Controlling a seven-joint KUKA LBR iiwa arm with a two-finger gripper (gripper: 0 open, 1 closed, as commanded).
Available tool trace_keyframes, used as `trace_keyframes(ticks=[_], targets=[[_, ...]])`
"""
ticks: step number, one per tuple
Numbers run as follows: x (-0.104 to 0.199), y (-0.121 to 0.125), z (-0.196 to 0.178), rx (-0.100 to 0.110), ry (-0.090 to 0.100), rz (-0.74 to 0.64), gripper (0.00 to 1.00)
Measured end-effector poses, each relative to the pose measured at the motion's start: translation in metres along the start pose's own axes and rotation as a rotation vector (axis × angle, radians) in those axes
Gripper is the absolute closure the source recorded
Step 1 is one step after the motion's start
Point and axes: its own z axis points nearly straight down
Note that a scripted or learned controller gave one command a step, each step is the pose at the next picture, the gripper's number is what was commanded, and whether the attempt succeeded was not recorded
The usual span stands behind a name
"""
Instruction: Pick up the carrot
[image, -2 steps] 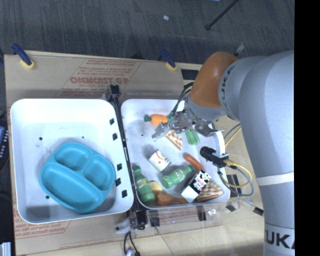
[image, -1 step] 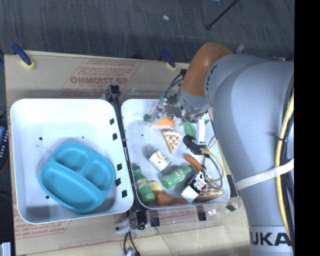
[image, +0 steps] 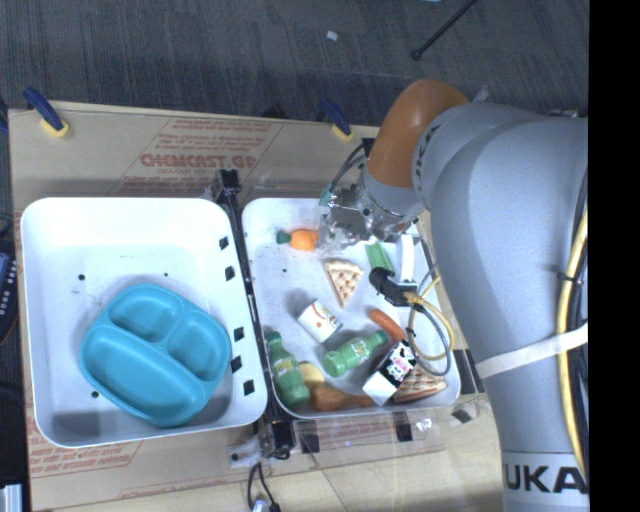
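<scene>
The carrot (image: 299, 239) lies in the right bin (image: 262, 290), near its top left corner. It is short and orange. Its long side runs left to right, with the green end pointing left and the orange end toward the end effector (image: 338, 226). The end effector sits just beside the carrot, on its right. I cannot tell how far open it is or if it has hold of anything. A blue plate (image: 155, 352) lies in the left bin (image: 60, 230).

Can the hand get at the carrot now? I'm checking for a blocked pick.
Probably yes. The hand is right beside the carrot, which lies on bare bin floor with nothing on top.
</scene>
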Motion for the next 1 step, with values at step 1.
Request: trace_keyframes(ticks=[1], targets=[[0.0002,-0.0001,0.0003,0.001,0.0,-0.001,0.0]])
